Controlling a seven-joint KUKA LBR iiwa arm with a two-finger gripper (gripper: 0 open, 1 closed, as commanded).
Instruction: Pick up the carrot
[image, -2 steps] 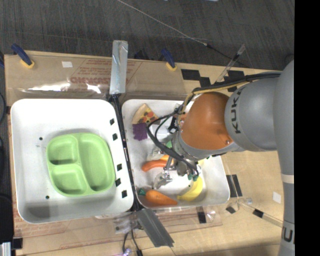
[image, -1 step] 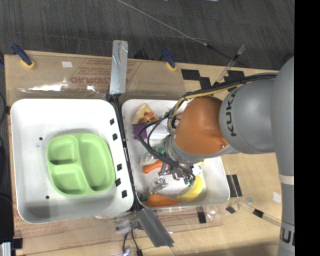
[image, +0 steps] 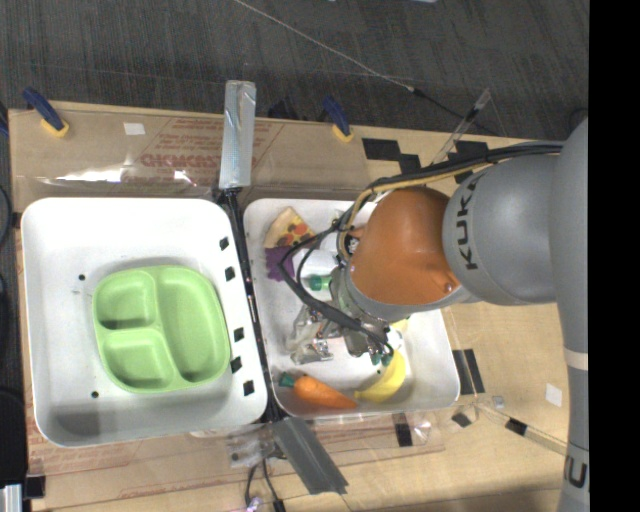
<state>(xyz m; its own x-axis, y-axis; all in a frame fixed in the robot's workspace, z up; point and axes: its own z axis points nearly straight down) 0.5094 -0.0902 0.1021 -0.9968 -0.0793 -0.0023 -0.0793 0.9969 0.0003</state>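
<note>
Claw (image: 318, 342) above carrot (image: 318, 392), green end leftward.

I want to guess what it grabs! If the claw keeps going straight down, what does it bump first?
Probably the bare floor of the right bin, I think. The claw points down just above the carrot, beside the banana. Depth is hard to judge here.

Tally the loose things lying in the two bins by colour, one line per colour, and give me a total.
Green: 1, the divided plate in the left bin
Orange: 1, the carrot in the right bin
Yellow: 1, the banana
Purple: 1, a small toy
Tan: 1, the pizza slice
Total: 5 that can be made out; the arm hides part of the right bin.
</note>
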